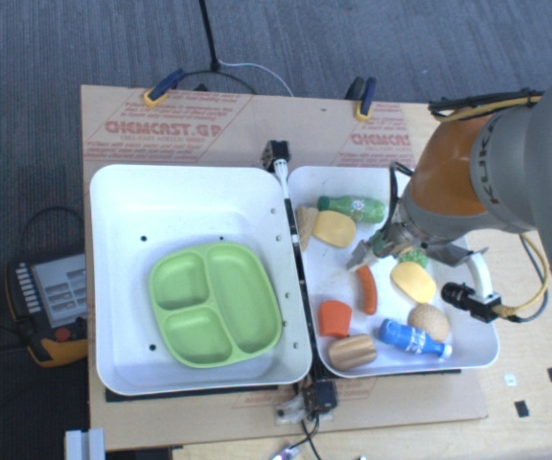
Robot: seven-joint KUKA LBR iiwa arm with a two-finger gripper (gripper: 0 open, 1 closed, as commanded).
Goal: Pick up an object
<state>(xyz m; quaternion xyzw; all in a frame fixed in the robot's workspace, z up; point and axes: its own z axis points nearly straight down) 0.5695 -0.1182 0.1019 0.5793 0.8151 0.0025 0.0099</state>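
Found nearest, at the front of the right white bin (482,353), a brown bread-shaped roll (353,353) and, just beside it to the right, a blue plastic bottle with a white cap (415,340) lying on its side. Saw behind those an orange-red block (334,318) and a tan egg-shaped piece (429,320) touching the bottle. Noted farther in a red-orange sausage-shaped toy (367,289) and a yellow rounded piece (414,282). Spotted the gripper (374,249) low in this bin, just above the sausage's far end; could not tell whether open or closed, nor gripping anything. Made out beyond it a pale yellow chunk (334,229) and a green bottle (353,207). Saw in the left white bin (123,199) a light green three-compartment plate (217,304).
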